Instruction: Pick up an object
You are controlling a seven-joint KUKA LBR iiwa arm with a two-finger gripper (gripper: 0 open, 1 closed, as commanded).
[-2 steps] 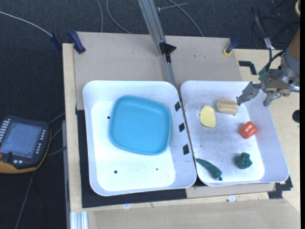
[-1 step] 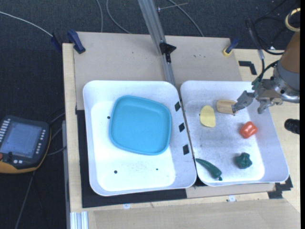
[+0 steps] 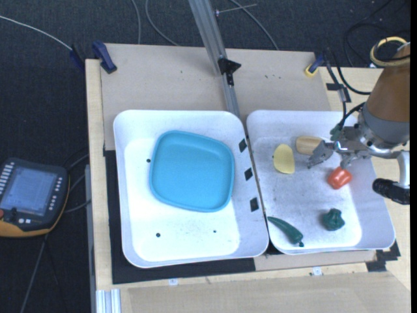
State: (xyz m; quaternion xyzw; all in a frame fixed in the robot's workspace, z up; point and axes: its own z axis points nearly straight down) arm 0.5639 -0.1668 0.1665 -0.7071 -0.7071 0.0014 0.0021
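White plastic: two shallow bins side by side on a pale wooden bench (image 3: 163, 77). In the left bin (image 3: 130, 240), a square blue plate (image 3: 192, 170) with rounded corners, lying flat near the middle.

In the right bin (image 3: 378, 233), five small things, all apart from one another except the first two:
- yellow piece (image 3: 283, 159), flat, near the bin's upper left;
- tan cylinder (image 3: 306, 143), lying on its side just right of the yellow piece, close to it or touching, hard to tell which;
- red object (image 3: 339, 178), right of centre;
- green lump (image 3: 333, 220), below the red object, towards the near wall;
- dark green pepper (image 3: 287, 230), long and curved, at the bin's lower left corner.

Reaching in from the right, the grey arm (image 3: 391, 93) with its orange band. Over the right bin, the gripper (image 3: 331, 161), fingers spread apart, grasping nothing. Left finger (image 3: 316, 160) angled towards the tan cylinder and the yellow piece; red object just below the gripper, outside the fingers.

Beyond the bins, a slanted metal bar (image 3: 207, 28), a blue clamp (image 3: 104, 56) at the bench's far left corner, a handheld control pendant (image 3: 29, 197) on the dark floor at left.
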